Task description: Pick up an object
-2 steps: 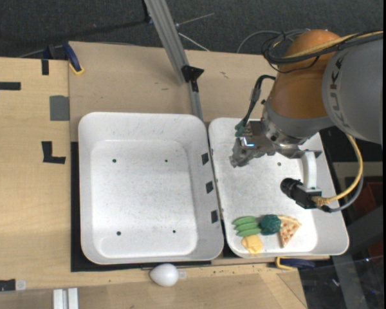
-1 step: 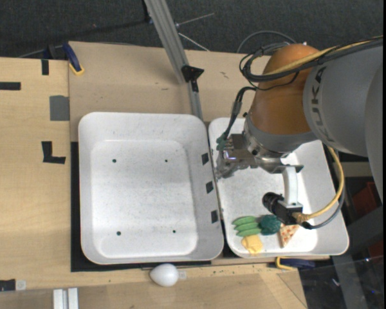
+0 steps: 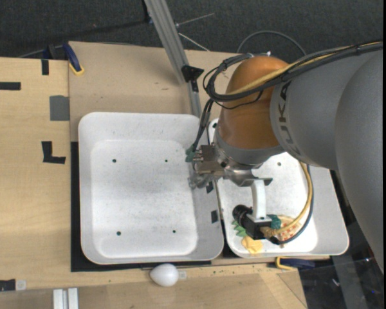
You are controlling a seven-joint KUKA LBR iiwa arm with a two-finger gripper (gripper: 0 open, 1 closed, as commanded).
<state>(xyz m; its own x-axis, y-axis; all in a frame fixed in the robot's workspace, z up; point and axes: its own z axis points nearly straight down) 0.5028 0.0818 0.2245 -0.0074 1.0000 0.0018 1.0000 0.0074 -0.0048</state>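
The gripper (image 3: 202,167) hangs over the rim between the two bins; I cannot tell whether it is open or closed. A small yellow object (image 3: 249,243) lies toward the view's lower right of the gripper, in the right bin (image 3: 328,237).

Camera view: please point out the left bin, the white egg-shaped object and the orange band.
left bin (image 3: 141,192), camera view, its bare floor.
white egg-shaped object (image 3: 164,275), camera view, its middle.
orange band (image 3: 251,108), camera view, its rounded face.

Dark letters "UK" on the grey arm (image 3: 334,108), running sideways (rest of word hidden)
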